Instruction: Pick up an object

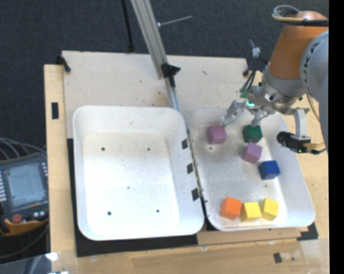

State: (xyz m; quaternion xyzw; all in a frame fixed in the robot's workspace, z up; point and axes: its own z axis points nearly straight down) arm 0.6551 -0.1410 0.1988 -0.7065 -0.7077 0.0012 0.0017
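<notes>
Nearest the camera, along the front wall of the right bin [309, 210], you see three cubes in a row: an orange cube [231, 208], a yellow cube [251, 210] touching it, and a second yellow cube [270, 208] touching that. Behind them lies a blue cube [268, 169], then a purple cube [252, 152] just beside it.

Note the relation that governs the next move. The green cube [252, 133] sits in the rear half of the right bin, almost directly below the pincer [247, 113] and slightly toward the front of the bin from it. The pincer's fingers are spread apart: one metal finger [232, 113] reaches out to the left, toward a second purple cube [216, 134], and the other descends just above the green cube. Nothing is between the fingers. Treat the green cube as the likely target; it is the closest object to the pincer.

Observe the arm pose. The arm [289, 50] enters from the right and hangs over the rear right corner of the right bin, wrist pointing down. A descent with a small shift toward the bin front appears necessary to straddle the green cube.

Be aware that the purple cube near the blue one lies close in front of the green cube, so finger clearance on that side is limited. The left bin [83, 124] is well apart from the pincer.
</notes>
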